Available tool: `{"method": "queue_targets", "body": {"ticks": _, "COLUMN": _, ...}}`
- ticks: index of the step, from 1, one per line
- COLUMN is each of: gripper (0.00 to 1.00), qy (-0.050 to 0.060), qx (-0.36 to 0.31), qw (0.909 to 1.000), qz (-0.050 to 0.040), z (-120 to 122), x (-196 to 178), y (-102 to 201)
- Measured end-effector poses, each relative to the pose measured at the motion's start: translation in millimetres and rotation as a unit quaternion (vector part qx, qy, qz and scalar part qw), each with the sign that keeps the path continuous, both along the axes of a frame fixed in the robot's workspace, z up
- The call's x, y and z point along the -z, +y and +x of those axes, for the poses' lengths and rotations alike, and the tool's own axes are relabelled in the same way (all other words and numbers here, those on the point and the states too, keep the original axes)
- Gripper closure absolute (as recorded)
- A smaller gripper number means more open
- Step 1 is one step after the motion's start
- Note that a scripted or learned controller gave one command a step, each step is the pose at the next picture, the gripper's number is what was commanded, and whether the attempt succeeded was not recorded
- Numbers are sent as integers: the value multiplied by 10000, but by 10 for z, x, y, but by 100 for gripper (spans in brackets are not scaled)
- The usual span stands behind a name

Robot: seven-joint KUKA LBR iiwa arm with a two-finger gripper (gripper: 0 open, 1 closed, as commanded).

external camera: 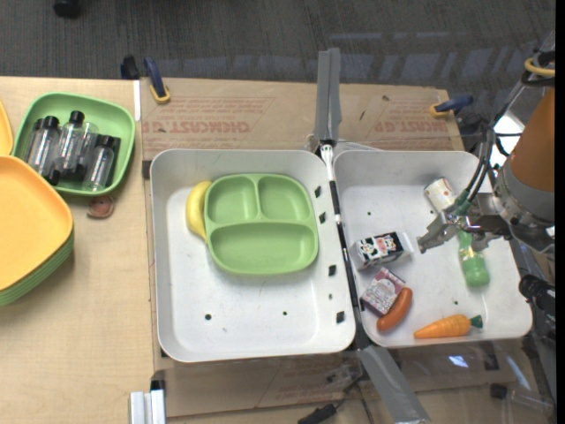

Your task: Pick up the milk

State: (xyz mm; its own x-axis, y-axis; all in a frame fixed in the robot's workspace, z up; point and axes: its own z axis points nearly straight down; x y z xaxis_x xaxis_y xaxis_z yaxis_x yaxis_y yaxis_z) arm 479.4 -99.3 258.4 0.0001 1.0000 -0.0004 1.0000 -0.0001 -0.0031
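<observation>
Claw [439, 234] is hanging over the right bin [503, 321], toward its right half, with my grey arm [530, 162] coming in from the right edge. How far the claw is parted I cannot tell; nothing is showing between its tips. Milk [380, 248], a small carton with black-and-white markings, is lying on its side on the bin floor, left of my claw and apart from it, near the wall between the bins.

Surface: the desk [79, 343] is showing pale wood on the left, and brown cardboard [238, 117] with red print is lying under the two bins. Grey carpet [265, 16] is running along the top of the view.

Right bin is also holding a green bottle [475, 268] just beside my claw, a white piece [439, 191] above it, a carrot [446, 327] near the front wall, a red sausage [395, 309] and a pink packet [381, 290] touching it, below the milk.

Left bin [256, 325] is carrying a green divided plate [260, 223] with a yellow item [195, 208] tucked against its left edge.

Off to the left, a green tray [119, 117] is holding several small dark-capped bottles [71, 148], and stacked yellow plates [31, 228] are sitting beside it.
</observation>
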Motion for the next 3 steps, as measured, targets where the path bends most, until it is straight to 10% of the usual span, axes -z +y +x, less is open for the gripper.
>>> {"method": "queue_targets", "body": {"ticks": 1, "gripper": 0, "qy": 5, "qx": -116, "qw": 9999, "qz": 1, "z": 476, "x": 534, "y": 45}}
{"method": "queue_targets", "body": {"ticks": 2, "gripper": 0, "qy": -117, "qx": -137, "qw": 9998, "qz": -6, "z": 455, "x": 1447, "y": 33}}
{"method": "queue_targets", "body": {"ticks": 3, "gripper": 100, "qy": -102, "qx": -129, "qw": 9999, "qz": 6, "z": 453, "x": 1363, "y": 36}}
